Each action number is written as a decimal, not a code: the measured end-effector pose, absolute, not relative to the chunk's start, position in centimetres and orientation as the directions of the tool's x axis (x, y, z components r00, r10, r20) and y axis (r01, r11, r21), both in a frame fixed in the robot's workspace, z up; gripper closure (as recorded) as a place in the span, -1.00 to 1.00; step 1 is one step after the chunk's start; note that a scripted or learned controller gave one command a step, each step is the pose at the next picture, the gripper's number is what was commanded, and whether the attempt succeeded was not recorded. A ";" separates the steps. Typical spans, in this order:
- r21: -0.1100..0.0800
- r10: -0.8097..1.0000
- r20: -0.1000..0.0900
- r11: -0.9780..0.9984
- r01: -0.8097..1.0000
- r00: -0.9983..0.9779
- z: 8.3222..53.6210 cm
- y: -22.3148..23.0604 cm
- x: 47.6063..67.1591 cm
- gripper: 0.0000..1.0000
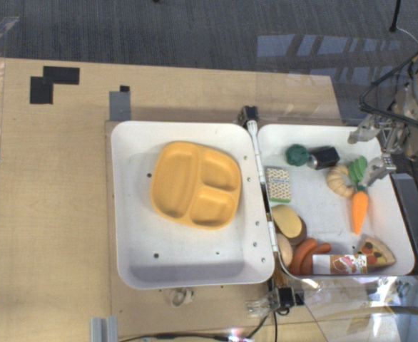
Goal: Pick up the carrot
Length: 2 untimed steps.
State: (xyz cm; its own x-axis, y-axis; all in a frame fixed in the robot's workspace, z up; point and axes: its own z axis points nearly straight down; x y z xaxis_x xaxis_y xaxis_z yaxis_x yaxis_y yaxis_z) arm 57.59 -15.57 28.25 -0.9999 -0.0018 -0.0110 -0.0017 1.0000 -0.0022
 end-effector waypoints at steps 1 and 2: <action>0.001 -0.015 0.002 1.000 -0.015 -1.000 13.1 -20.0 55.4 -1.00; -0.009 0.001 -0.032 1.000 0.002 -0.999 9.8 -20.8 59.9 -1.00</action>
